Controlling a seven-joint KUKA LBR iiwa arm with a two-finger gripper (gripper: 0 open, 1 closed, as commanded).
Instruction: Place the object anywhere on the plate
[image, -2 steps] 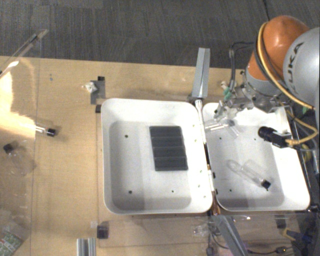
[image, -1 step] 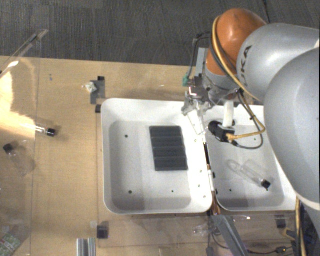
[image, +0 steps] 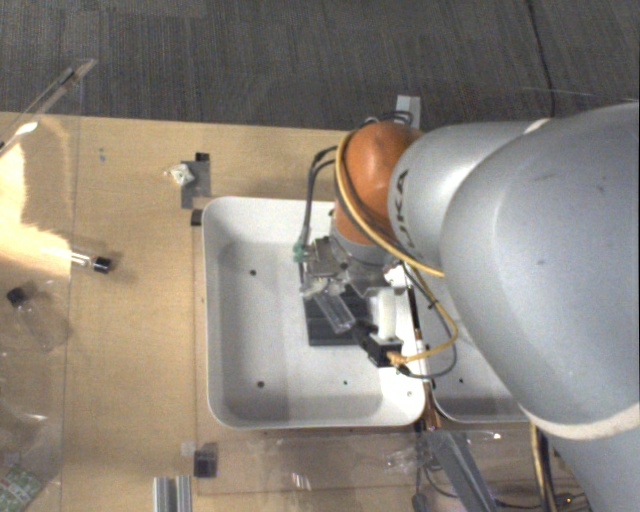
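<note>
The grey arm with its orange band reaches over the left white bin from the right. Its gripper hangs low over the bin's right half, pointing down. Directly beneath it lies a dark, flat, square plate on the bin floor, partly hidden by the gripper. A white block shows just right of the plate, against the gripper body; I cannot tell whether it is a loose object or part of the tool. Nothing can be made out held in the gripper.
The arm's bulk covers most of the right bin. On the wooden bench to the left lie a small black-capped vial and clear plastic sheeting. Black brackets stand at the left bin's corners.
</note>
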